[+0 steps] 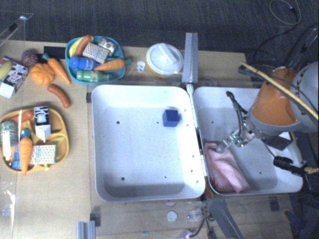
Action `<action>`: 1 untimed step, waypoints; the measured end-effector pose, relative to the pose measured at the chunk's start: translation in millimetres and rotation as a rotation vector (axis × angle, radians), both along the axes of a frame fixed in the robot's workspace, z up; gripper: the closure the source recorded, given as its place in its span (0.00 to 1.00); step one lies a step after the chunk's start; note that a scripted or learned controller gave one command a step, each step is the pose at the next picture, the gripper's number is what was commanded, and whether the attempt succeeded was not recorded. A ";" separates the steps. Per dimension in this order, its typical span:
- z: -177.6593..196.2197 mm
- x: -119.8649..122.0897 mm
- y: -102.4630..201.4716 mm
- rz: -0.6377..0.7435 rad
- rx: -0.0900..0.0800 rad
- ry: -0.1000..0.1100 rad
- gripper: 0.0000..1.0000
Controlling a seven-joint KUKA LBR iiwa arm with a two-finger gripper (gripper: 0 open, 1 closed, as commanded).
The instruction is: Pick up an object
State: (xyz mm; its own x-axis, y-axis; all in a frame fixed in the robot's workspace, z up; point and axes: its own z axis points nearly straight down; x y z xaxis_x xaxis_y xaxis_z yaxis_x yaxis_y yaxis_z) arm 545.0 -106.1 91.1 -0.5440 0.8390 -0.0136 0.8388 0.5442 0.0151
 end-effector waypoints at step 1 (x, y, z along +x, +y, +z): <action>-0.9 10.4 6.9 -0.233 0.006 0.006 0.00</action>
State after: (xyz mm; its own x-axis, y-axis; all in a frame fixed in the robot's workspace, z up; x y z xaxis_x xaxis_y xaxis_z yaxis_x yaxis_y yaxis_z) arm 555.3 -99.2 90.2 -0.3359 0.9419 -0.0058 0.9418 0.3360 0.0125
